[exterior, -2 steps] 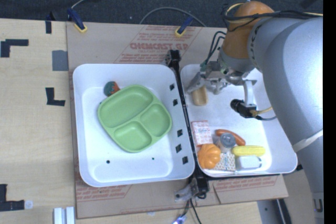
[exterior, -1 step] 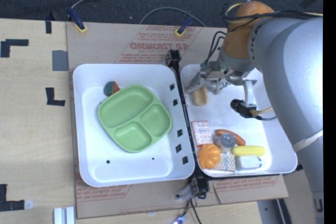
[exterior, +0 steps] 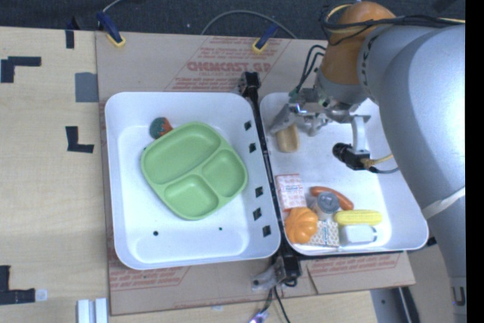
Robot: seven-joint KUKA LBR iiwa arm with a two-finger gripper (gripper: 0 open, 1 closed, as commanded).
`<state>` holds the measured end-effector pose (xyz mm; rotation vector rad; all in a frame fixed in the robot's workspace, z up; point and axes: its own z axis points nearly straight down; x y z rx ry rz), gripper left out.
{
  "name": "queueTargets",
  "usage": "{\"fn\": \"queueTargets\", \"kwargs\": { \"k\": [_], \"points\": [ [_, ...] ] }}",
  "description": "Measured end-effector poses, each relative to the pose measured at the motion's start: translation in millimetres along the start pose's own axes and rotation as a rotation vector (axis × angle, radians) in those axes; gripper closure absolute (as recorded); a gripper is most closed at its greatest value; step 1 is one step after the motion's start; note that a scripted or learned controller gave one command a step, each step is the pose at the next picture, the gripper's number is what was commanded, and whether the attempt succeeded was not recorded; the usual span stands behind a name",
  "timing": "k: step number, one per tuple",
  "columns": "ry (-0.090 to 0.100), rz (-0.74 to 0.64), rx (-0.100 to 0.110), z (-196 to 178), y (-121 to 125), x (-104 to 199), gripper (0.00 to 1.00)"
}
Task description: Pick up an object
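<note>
My gripper [exterior: 293, 119] is low in the back left corner of the right bin [exterior: 393, 197], under the orange band of the wrist [exterior: 355, 19]. A tan, stubby object [exterior: 286, 139] sits right beneath the gripper, touching or nearly touching it; whether it is gripped I cannot tell. Toward the front of the same bin lie a pink packet [exterior: 290, 191], an orange fruit [exterior: 301, 224], a carrot [exterior: 333, 195] with a grey round piece [exterior: 327, 202] on it, a yellow corn cob [exterior: 358, 218] and a white piece [exterior: 360, 234].
The left bin [exterior: 128, 185] holds a green divided plate [exterior: 195, 170] and a small teal and orange object [exterior: 159, 127] at its back. The divider [exterior: 261, 163] between the bins runs just left of the gripper. The grey arm covers the right bin's far side.
</note>
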<state>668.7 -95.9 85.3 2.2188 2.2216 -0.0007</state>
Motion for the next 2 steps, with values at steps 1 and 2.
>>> {"fn": "queueTargets", "kwargs": {
  "k": [1,2],
  "points": [
    [-0.001,0.001,0.0,0.1,-0.1,1.6,0.0],
    [-0.001,0.001,0.001,-9.3,-0.3,1.5,1.0]
  ]
}}
